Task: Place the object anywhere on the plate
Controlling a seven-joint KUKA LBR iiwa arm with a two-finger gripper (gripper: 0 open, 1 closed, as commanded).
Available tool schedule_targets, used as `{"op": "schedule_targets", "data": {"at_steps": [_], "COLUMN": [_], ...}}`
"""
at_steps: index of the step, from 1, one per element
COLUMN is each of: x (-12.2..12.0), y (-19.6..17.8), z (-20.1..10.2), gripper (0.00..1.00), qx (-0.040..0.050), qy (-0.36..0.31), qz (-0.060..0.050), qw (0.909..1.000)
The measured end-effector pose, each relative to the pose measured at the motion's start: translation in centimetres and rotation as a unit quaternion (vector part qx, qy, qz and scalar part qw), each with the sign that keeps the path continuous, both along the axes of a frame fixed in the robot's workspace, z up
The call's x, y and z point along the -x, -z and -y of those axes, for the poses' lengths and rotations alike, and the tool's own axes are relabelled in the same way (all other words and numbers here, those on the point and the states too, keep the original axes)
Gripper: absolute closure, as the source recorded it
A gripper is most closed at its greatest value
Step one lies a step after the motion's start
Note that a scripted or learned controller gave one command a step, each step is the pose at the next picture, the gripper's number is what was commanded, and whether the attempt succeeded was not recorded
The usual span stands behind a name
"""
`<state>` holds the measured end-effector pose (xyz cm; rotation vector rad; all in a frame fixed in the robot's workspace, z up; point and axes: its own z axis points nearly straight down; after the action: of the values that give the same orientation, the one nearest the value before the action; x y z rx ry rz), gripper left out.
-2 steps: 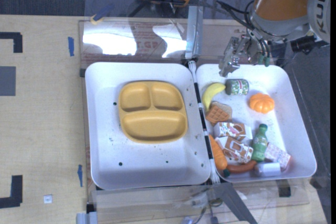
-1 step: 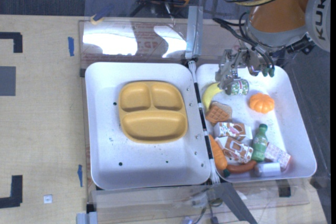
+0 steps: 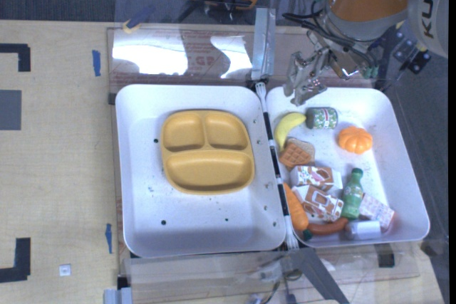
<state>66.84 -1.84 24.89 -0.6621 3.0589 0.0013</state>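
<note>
- None of the placing is done yet, as far as you can judge: the yellow plate (image 3: pixel 207 151) sits in the left bin (image 3: pixel 135 224) with all three of its compartments bare.
- Your pincer (image 3: pixel 308 87) hangs at the 12 o'clock edge of the right bin (image 3: pixel 410 174), just above the banana (image 3: pixel 287 126) and the small green can (image 3: pixel 321 117). Nothing shows between its fingers, and whether they are spread or pressed together you cannot tell from this angle.
- The task names no particular object, so every candidate lies in the right bin: the banana and can near 11 o'clock, an orange pumpkin (image 3: pixel 355 139) toward 2 o'clock, a waffle (image 3: pixel 297 152) at the left wall, cartons (image 3: pixel 315 185) in the middle, a green bottle (image 3: pixel 352 194), a carrot (image 3: pixel 296 208) and a sausage (image 3: pixel 325 228) toward 6 o'clock.
- The banana and can lie closest to the pincer, so one of them looks like your likeliest pick.
- What is left, then, is practically everything: descend, close on one item, lift it, carry it toward 9 o'clock over the divider between the bins, and let it go above the plate.
</note>
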Motion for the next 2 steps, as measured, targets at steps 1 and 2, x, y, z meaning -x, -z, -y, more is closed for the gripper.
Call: {"op": "schedule_targets", "data": {"at_steps": [1, 2], "x": [4.1, 11.9], "y": [5.3, 6.3], "z": [3.8, 4.2], "gripper": [1.0, 1.0], "qx": [0.0003, 0.0012], "qy": [0.05, -0.084], "qz": [-0.004, -0.003], "qw": [0.9988, 0.9965]}}
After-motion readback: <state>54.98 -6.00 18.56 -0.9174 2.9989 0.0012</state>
